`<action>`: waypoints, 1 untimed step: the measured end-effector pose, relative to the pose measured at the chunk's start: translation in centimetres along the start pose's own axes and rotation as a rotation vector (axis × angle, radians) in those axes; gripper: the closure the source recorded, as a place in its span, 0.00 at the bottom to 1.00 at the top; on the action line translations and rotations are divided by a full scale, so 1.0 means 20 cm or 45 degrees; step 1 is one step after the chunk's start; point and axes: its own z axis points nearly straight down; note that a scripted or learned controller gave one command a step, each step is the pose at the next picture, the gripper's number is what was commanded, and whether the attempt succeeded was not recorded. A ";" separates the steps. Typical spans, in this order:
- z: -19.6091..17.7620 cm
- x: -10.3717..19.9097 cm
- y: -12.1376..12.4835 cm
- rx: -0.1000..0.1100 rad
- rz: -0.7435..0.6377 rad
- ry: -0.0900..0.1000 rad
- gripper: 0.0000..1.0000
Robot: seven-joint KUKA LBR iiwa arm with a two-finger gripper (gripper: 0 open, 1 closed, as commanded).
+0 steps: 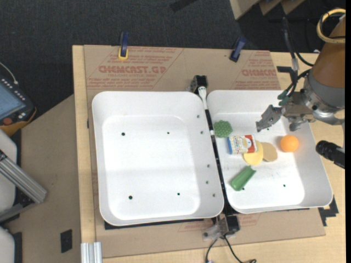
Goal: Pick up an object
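My gripper [281,119] hangs over the right bin [307,193], fingers spread and holding nothing. Below it lie an orange ball [289,143], a small carton [242,144], a yellow piece [253,158], a green ball [222,129] and a green stick [242,178].

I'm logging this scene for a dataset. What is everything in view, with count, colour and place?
bins: 2, white, side by side on the bench
green ball: 1, green, right bin, near its left wall
packet: 1, white with red and blue, right bin, middle
yellow piece: 1, yellow, below the packet
tan disc: 1, tan, beside the yellow piece
orange ball: 1, orange, right bin, right side
green stick: 1, green, right bin, front
clamps: 2, blue, bench's far edge
gripper: 1, grey, above the right bin
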 end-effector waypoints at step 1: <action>0.66 0.01 -0.09 0.020 0.001 0.005 0.00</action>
